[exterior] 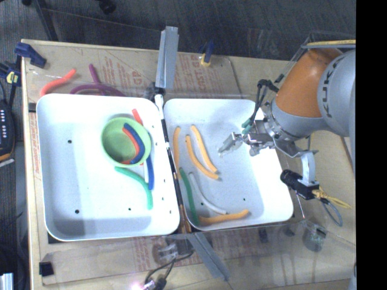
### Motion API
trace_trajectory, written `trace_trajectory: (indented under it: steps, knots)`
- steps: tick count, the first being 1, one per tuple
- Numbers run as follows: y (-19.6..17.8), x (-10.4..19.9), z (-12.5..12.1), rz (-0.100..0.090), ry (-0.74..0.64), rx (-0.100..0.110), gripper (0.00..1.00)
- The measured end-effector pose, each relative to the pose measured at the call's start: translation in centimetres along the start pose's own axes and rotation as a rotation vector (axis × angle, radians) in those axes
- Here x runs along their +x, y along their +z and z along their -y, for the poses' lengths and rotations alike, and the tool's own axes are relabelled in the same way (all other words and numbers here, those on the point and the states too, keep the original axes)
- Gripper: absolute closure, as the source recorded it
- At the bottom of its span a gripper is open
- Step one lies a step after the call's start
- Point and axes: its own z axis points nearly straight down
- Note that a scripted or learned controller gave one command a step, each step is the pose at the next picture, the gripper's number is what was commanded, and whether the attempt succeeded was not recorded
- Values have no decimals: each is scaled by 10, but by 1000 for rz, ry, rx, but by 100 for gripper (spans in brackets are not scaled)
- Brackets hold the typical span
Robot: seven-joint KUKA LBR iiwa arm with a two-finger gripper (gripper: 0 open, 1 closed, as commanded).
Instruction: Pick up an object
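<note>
Approach step, by the look of it; nothing lifted yet.

Starting at the left: left bin, holding a green bowl with a red strip and a blue strip draped over its right rim, plus a light green strip curling below the bowl. All well apart from the tool, so unlikely targets for now.

Moving across the divider into the right bin: along its left wall a thin orange strip, with a dark green strip running on down below it. Just right of those, a pair of orange strips lying slantwise, side by side and close to touching at the lower end. Lower down, a whitish strip and one more orange strip along the near wall.

Then the gripper, hovering over the bin floor just right of the slanted orange pair, near their upper halves and seemingly not touching either. Whether spread or closed: cannot tell at this slant. Nothing seen clamped in it.

Likely next: shift a little leftward over the nearer strip of the pair, line up across its width, lower and close. Thin, flat and probably limp, so easy to miss or let slip.

Farthest right: the grey arm with its orange band, reaching in over the bin's edge.
</note>
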Motion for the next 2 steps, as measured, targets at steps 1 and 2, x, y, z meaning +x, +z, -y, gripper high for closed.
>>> trace_trajectory:
  steps: [1, 2]
  knots:
    - [112, 38, -20, 2, -100, -1, 0]
    - [102, 36, -20, 6, -104, 0, 100]
